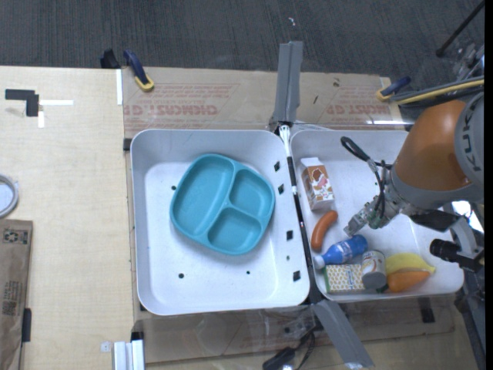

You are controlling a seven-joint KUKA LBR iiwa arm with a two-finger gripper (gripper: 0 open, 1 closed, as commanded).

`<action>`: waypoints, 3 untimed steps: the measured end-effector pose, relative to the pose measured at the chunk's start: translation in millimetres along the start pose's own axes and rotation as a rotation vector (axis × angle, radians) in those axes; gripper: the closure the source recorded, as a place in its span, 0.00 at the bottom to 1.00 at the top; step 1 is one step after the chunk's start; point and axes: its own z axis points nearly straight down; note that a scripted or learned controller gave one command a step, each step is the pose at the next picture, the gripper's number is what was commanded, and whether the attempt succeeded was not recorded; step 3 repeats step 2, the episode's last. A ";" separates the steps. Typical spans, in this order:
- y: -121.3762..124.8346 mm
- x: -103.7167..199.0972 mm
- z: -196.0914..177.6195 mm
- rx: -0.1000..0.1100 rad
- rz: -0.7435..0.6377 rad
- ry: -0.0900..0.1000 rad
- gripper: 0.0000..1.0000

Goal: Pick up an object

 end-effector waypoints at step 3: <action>4.0 5.5 13.4 -0.003 -0.134 -0.003 0.00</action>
